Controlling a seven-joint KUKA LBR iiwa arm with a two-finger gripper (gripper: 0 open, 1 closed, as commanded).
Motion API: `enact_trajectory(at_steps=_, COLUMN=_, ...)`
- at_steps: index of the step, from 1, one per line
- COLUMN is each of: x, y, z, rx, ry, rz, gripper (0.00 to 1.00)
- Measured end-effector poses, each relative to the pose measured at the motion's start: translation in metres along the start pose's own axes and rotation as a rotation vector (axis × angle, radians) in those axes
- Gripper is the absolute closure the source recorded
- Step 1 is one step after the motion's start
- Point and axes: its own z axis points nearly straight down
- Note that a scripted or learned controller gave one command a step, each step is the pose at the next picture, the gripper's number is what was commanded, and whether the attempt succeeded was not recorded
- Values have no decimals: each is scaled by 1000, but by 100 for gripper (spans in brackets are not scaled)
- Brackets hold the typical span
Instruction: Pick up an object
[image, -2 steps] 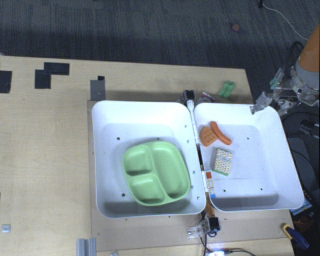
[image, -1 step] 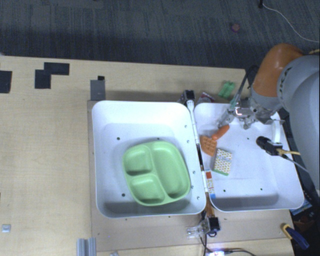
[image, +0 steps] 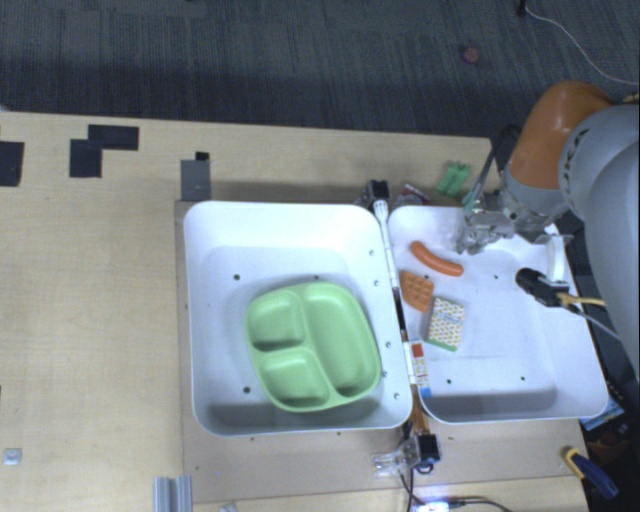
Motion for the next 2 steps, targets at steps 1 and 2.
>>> enact_trajectory(at_steps=1, x=0, y=0, z=0, rx=0, ry=0, rz=-1, gripper=0)
enact_trajectory(at_steps=2, x=24, y=-100, z=10, rx=5, ry=1, rz=8, gripper=0)
